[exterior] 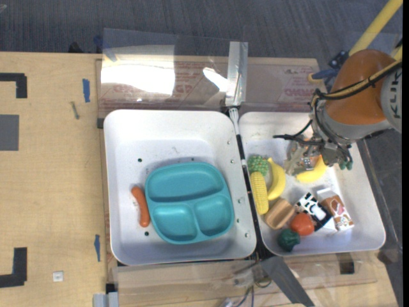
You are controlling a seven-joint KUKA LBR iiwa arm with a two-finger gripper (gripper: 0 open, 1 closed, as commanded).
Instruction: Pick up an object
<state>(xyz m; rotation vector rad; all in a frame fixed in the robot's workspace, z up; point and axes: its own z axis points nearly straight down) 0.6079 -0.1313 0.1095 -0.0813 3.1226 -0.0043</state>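
Note:
My gripper (305, 160) hangs low over the upper middle of the right bin (370, 203), below the orange wrist band. A yellow lemon-like piece (313, 174) lies right under and beside it, partly hidden by it. To its left lie a yellow banana (278, 179), a corn cob (259, 192) and a green bumpy piece (258, 164). Toward the front of the bin sit a brown bread roll (279, 214), a red tomato (302, 224), a black-and-white carton (314, 208), a small brown box (337, 211) and a dark green piece (289, 239).
The left bin (121, 139) holds a teal divided tray (188, 201) and an orange sausage (140, 205) beside it. A clear plastic wall (236, 75) stands behind the bins. The arm and its cables cross the right bin's upper right corner.

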